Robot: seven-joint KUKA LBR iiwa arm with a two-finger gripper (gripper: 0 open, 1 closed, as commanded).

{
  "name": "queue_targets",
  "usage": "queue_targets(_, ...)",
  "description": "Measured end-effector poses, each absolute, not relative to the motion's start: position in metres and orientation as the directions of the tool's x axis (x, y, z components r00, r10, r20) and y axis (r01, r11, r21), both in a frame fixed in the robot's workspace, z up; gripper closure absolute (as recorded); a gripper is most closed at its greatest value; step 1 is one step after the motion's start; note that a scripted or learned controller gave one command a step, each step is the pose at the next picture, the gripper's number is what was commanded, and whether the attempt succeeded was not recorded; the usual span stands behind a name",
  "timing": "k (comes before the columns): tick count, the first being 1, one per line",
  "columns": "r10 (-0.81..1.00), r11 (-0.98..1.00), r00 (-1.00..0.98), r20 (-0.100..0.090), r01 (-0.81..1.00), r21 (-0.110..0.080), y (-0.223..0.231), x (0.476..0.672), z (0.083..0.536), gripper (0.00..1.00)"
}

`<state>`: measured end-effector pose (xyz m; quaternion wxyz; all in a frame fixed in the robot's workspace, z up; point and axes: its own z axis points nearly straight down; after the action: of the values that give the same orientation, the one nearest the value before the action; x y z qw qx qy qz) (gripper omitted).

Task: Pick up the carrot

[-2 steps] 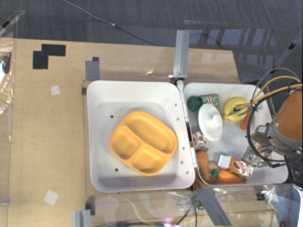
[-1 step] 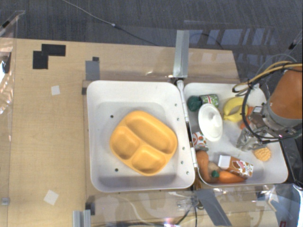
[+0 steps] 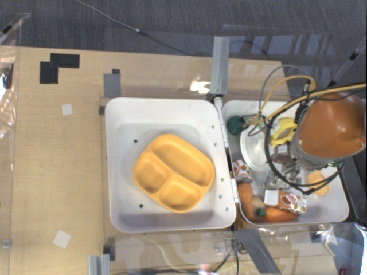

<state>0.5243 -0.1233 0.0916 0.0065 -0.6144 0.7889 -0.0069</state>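
Two white bins sit side by side on the wooden bench. The left bin (image 3: 117, 153) holds a yellow divided plate (image 3: 174, 172), lying tilted near its middle. Over the right bin (image 3: 338, 208) hangs the arm, its orange band (image 3: 332, 125) bulging at the right of the frame, cables looping around it. Along that bin's lower edge lie two carrots: one (image 3: 245, 195) by the left wall, another (image 3: 278, 214) beside a small printed packet (image 3: 291, 201).
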Motion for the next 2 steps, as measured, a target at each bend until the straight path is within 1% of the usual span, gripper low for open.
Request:
queue_targets(1,-0.914,0.405,-0.406,-0.003,-0.914,-0.020,-0.163,0.536,0.227,1.00)
queue_targets(2,-0.974,0.227,-0.227,-0.003,-0.974,-0.003,-0.195,0.508,0.095,1.00)
